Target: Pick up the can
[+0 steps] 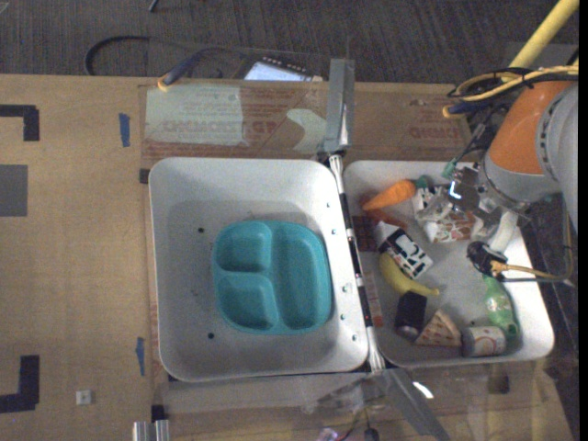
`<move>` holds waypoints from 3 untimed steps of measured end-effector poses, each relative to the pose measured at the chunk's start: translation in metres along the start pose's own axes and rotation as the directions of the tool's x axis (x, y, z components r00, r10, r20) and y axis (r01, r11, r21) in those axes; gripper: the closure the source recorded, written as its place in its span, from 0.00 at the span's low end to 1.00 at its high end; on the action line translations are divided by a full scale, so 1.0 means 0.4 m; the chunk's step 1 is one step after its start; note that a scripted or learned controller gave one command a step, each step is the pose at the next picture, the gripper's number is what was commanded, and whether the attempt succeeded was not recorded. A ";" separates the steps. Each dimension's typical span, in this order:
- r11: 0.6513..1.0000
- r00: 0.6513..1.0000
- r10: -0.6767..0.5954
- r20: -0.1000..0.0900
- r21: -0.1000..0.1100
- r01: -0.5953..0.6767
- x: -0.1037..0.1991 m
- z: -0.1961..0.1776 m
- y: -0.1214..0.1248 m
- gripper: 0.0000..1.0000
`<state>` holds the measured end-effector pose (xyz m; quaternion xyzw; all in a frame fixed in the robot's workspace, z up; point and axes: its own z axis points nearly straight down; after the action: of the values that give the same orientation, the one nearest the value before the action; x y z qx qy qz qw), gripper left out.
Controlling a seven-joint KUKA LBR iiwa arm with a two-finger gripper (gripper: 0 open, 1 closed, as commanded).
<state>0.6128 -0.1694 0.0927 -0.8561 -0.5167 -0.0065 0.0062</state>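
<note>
A small pale can (482, 340) lies on its side near the front right corner of the right bin (537, 343). My gripper (457, 211) hangs over the back of that bin, above a white and red crumpled packet (443, 226). That puts it well behind the can, with other items lying between them. The arm's orange band (520, 145) sits just behind the gripper.
The right bin also holds a carrot (391, 195), a banana (406, 280), a black and white box (407, 252), a dark block (410, 312), a wedge-shaped item (439, 329) and a green bottle (497, 303) beside the can. A teal divided plate (273, 276) lies in the left bin (175, 246).
</note>
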 end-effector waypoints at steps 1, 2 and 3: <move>0.985 0.990 0.141 0.014 0.099 -0.142 0.016 0.005 0.089 0.00; 0.962 0.962 0.271 0.014 -0.007 -0.271 0.148 0.020 -0.074 0.00; 0.955 0.955 0.296 0.015 -0.009 -0.296 0.071 0.020 -0.012 0.00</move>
<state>0.6218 -0.1418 0.0851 -0.9239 -0.3825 -0.0002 0.0003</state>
